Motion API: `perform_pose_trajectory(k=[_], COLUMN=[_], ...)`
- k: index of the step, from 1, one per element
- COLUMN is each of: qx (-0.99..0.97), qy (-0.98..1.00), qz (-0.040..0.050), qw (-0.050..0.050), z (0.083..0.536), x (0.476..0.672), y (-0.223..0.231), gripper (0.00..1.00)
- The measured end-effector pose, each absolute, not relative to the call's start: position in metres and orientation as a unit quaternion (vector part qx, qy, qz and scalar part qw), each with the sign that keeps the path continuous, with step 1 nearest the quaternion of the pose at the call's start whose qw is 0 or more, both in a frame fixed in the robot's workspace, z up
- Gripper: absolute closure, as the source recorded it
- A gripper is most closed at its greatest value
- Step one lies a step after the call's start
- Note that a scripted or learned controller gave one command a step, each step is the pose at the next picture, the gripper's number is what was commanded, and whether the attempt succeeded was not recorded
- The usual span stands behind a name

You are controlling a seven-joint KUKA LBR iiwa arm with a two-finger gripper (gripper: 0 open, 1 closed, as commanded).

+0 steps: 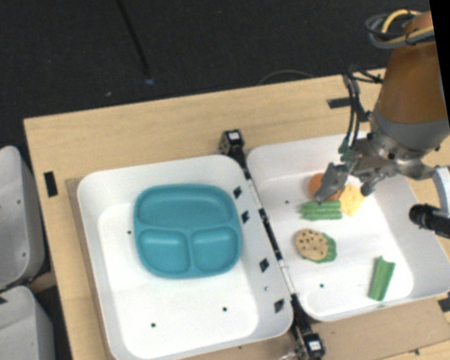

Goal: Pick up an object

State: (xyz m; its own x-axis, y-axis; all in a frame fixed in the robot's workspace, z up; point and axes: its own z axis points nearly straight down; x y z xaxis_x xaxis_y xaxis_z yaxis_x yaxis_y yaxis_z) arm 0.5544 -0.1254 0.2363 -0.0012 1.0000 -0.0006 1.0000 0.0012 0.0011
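Jaws look spread, one finger (327, 189) on the left and one on the right of a small pile, w/ nothing clearly pinched between them; I judge them released, not grasping. Gripper (347, 184) hangs low over the right bin (415, 293), up near its far edge, roughly mid-width.

Under it sit three toy-food bits bunched together: an orange piece (317, 181) partly hidden by the finger, a yellow piece (351, 200) and a long green piece (322, 212) lying flat just in front. Nearer the bin's left wall sits a round cookie (310, 243) w/ a green bit touching its right side. A green stick (381, 278) lies alone by the near right corner. Left bin (123, 337) holds a teal divided plate (187, 228).

Handling guess: all light, prob. hard plastic, smooth, so slippery under metal fingers. Nothing fragile. I'd take the long green piece across its narrow width, mid-length. Clutter is the risk: fingers may nudge neighbours. The lone stick is the cleaner pick.
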Motion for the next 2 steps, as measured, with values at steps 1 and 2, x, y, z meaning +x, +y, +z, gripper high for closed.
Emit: perform_pose_trajectory(k=[1,2], qx=[0.708,0.709], qy=[0.706,0.705], qz=[-0.0017,-0.0015], qw=[-0.001,-0.001], z=[0.184,0.141], x=[0.558,0.557], y=[-0.137,-0.136], gripper=[0.00,0.00])
